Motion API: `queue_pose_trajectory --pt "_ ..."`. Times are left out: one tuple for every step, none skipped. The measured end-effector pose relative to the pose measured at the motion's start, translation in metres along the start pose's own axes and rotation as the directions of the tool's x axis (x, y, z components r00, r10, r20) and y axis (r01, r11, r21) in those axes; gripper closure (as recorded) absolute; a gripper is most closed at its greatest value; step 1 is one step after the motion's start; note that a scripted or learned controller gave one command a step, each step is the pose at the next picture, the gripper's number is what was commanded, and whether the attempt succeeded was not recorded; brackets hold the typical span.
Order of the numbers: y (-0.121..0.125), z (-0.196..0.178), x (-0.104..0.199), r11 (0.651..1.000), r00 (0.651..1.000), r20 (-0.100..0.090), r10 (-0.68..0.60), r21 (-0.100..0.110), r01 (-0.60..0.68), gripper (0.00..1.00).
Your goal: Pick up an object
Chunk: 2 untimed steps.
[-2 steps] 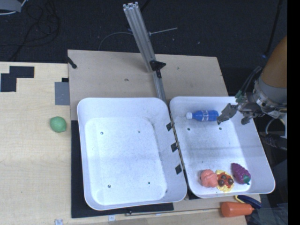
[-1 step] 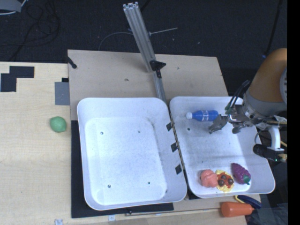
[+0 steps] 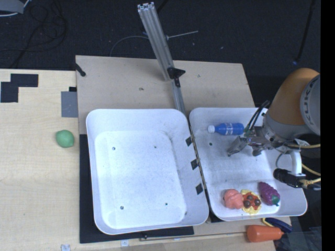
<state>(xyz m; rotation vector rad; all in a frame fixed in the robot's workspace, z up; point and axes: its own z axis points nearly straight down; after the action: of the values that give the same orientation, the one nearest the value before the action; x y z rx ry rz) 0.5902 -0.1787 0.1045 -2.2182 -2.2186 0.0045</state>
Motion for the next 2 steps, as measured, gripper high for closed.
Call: queue_pose_trajectory --pt "0.001 -0.013 -0.001 1.000 1.000 0.001 0.002 -0.005 -0.002 1.00" --pt "-0.003 -0.073 -0.006 1.000 1.000 0.002 0.001 -0.010 -0.001 1.00"
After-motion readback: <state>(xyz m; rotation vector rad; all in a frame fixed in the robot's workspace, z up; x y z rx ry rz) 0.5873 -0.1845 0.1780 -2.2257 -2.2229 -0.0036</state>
